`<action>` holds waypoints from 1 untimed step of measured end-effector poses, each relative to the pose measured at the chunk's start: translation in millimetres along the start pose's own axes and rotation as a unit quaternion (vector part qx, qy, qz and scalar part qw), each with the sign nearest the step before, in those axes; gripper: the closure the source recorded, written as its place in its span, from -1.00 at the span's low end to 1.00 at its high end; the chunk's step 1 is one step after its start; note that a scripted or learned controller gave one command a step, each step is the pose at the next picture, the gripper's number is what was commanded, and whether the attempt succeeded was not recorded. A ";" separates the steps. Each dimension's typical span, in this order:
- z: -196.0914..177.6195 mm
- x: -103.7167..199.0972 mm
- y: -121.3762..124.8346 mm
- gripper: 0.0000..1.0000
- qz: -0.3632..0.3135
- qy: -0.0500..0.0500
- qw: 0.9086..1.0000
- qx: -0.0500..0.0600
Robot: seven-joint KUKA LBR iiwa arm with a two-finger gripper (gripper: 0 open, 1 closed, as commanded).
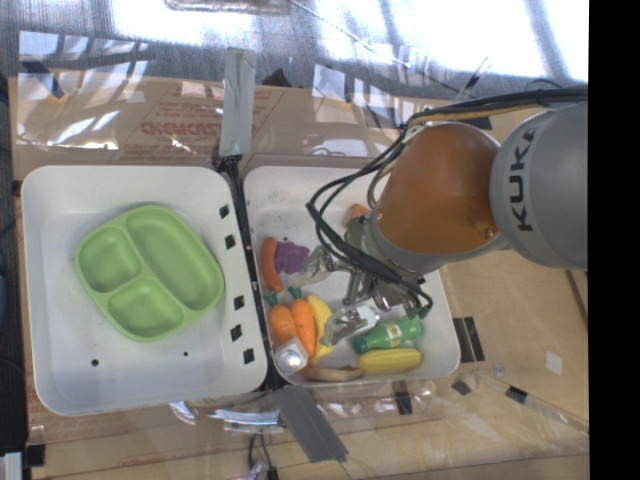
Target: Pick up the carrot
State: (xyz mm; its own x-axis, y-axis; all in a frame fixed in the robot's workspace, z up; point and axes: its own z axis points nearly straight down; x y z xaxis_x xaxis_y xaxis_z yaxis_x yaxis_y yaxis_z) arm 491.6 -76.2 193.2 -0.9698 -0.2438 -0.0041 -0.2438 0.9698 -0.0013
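The carrot (pixel 304 325), a long orange piece, lies near the front left of the right bin (pixel 440 313). A rounder orange item (pixel 282 323) sits on its left and a yellow banana-like piece (pixel 321 313) on its right. My gripper (pixel 344 322) hangs low over the bin's middle, just right of the carrot and beside the yellow piece. Nothing shows as held in it. The arm's orange band (pixel 435 193) and cables cover the back right of the bin.
The right bin also holds a second orange stick (pixel 268 264), a purple piece (pixel 292 258), a green bottle (pixel 389 334), a yellow corn-like piece (pixel 391 360) and a brown piece (pixel 335 373). A green divided plate (pixel 150 268) lies in the left bin (pixel 50 348).
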 end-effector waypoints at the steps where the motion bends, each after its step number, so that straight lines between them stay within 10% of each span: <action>1: 96.2 -9.2 -21.3 -1.00 -0.074 -0.001 0.997 0.003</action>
State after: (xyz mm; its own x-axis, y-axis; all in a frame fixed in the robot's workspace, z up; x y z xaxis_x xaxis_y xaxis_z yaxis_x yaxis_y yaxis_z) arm 506.1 -94.6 97.1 -0.9230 -0.3848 -0.0060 -0.3848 0.9230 -0.0072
